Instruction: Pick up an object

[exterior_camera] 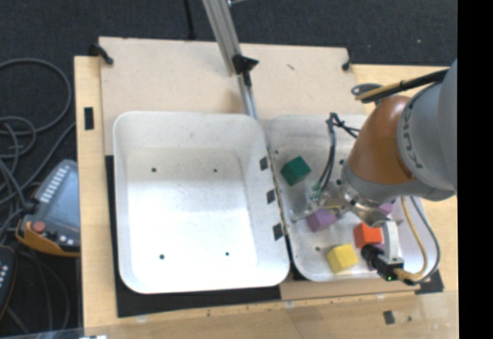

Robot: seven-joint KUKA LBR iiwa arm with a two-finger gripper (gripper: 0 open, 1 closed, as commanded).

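We're seeing the arm (400, 149) reaching in from the right, hanging low over the right bin (296, 141). The tool (339, 205) is sitting just above the purple block (321, 219); we can't tell its state, the wrist is blocking it. The green block (295, 170) is lying up-left of the tool, the yellow block (342, 257) near the front rim, and the orange block (368, 235) just right of the purple one. The left bin (192, 199) is lying alongside on the counter (169, 75).

Left bin (192, 199) lying open; right bin (304, 137) crowding with blocks (342, 257), arm (400, 149) overhanging it.
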